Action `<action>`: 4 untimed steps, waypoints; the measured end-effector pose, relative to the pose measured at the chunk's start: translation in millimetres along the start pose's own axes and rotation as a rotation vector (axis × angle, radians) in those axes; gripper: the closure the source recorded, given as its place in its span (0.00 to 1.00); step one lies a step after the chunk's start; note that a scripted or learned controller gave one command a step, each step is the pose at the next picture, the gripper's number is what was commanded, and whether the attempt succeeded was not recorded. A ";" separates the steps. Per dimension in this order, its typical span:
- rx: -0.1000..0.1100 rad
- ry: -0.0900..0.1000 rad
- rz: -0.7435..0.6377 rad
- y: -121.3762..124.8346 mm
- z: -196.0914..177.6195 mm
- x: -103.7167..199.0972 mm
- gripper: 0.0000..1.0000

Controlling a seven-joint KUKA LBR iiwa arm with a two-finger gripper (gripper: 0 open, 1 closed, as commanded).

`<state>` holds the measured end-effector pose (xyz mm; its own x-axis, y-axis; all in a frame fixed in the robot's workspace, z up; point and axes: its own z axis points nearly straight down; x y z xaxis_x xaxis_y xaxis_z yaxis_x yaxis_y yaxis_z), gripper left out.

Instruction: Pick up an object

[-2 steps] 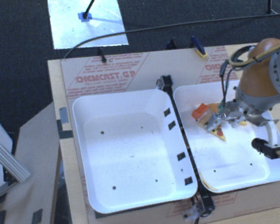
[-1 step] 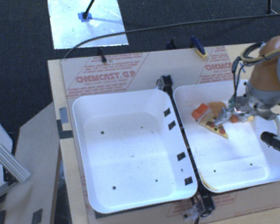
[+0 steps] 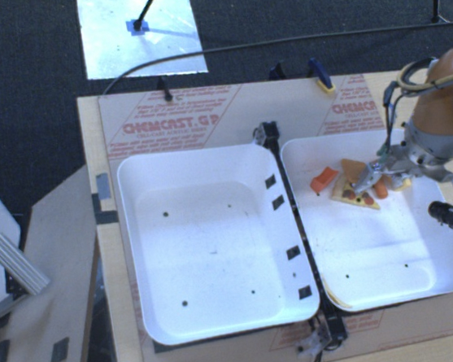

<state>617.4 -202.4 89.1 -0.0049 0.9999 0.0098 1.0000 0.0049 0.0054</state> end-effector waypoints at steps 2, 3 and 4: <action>-0.011 -0.014 0.006 -48.3 -0.9 25.8 0.00; -0.005 -0.016 0.001 -29.5 -0.2 42.7 0.00; -0.009 -0.012 0.008 -85.2 -1.2 12.0 0.00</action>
<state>532.1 -190.8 90.0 0.0034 1.0000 -0.0021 0.9999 -0.0034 0.0149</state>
